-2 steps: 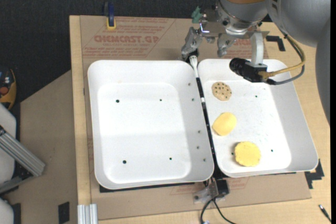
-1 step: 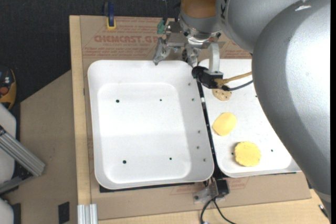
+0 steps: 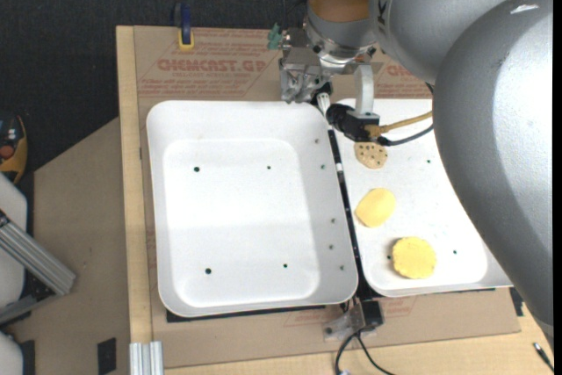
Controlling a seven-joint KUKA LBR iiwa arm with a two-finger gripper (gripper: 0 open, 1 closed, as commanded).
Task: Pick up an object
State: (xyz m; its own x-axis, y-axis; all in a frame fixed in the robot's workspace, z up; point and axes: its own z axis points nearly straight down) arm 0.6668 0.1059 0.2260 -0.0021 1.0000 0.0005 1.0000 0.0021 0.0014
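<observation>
My gripper hangs over the far edge of the bench, just above the back rim where the two white bins meet. The right bin holds three small things: a tan, dotted cookie-like piece nearest the gripper, a pale yellow lump in front of it, and a brighter yellow round piece near the front rim. All three lie on the bin floor, apart from the gripper. The grey arm covers the right bin's far right part.
The left bin stands beside the right one, their rims touching along a dark seam. Both rest on a brown board with a blue-and-yellow clamp at its back edge. Cables lie at the front edge.
</observation>
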